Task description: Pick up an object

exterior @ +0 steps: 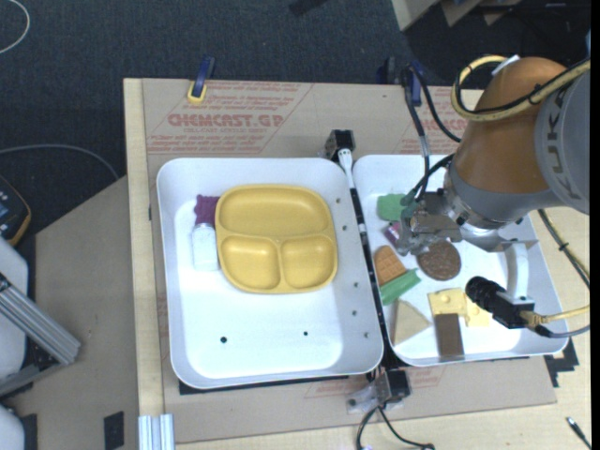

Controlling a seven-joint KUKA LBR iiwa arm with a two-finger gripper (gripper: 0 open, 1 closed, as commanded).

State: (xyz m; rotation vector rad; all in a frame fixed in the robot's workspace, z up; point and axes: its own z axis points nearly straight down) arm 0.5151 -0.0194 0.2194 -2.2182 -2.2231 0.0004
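Low over the right bin [553,343], in its left half: the gripper [415,230], at the end of the grey arm [511,129] with its orange band, reaching in from the right. Cannot tell how wide the gripper stands or whether it has hold of anything, since the wrist hides too much from above.

Loose objects all around it. Just beside the gripper, toward the bin's far-left corner, a green piece [391,204]. Just in front of the gripper, a brown round disc [439,262]. Left of the disc, an orange-brown waffle-patterned piece [388,263], touching a green wedge [397,287] that lies tilted along its near side. Closer to the front wall: a tan triangular wedge [408,324], a yellow block [452,301] and a dark brown bar [448,336], with the bar up against the block's front edge.

In the left bin [272,356], well apart from the gripper: a yellow divided plate [277,237] with three compartments, lying flat in the far half. Against the plate's left rim, a purple object [205,209] and, just in front of that, a white one [202,247].

Under both bins, a cardboard sheet [244,111] with red print — a yellow-and-blue clamp [200,82] at its far edge.
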